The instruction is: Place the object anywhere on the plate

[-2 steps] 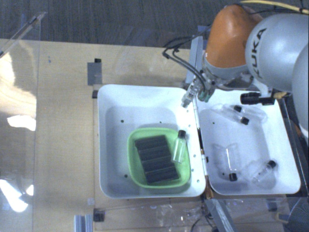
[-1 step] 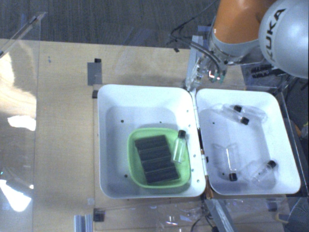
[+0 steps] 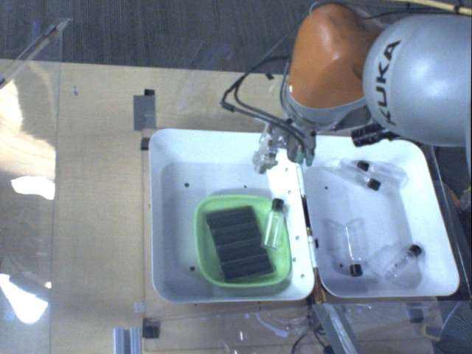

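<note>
From my station, the camera view shows both white bins from above. In the left bin [image 3: 166,220] a green plate [image 3: 203,223] sits toward the near right corner, with a dark ridged rectangular block [image 3: 237,243] lying on it at a slant. A clear vial with a black cap [image 3: 275,223] rests on the plate's right rim, cap pointing away from me, its body leaning against the edge beside the block; I record it as on the plate.

The gripper [image 3: 282,152] hangs over the seam between the two bins, at their far side, well apart from the plate and the vial. I see nothing between its fingers, which appear spread apart and bare, though they are small and somewhat blurred at this slant. Above it the orange band [image 3: 324,57] and grey arm housing [image 3: 424,76] fill the upper right.

In the right bin [image 3: 435,220] I count three more clear vials with black caps: one near the far wall [image 3: 372,174], one upright-looking near the middle [image 3: 352,251], one at the near right [image 3: 402,260]. All lie apart from each other.
</note>
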Robot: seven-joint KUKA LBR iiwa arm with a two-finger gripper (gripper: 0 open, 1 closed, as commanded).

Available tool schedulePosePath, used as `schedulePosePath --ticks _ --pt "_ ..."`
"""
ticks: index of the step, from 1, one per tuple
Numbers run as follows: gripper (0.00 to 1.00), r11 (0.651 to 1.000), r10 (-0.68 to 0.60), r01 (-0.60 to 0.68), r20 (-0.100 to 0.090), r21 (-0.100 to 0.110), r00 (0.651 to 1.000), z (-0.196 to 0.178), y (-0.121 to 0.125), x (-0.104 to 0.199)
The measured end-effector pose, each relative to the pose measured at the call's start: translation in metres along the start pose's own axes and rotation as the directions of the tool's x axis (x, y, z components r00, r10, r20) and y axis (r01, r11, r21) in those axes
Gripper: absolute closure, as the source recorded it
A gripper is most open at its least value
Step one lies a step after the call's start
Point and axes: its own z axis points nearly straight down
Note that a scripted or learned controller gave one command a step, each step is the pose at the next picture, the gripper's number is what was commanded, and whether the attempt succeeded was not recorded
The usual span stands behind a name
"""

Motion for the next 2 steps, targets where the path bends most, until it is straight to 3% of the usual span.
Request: schedulePosePath --ticks 1,2 --pt "1.00 0.986 -0.165 0.165 0.004 0.001 0.986 -0.069 -0.040 -0.058" --pt "1.00 0.969 -0.246 0.246 0.001 0.000 0.969 0.004 -0.016 -0.033"
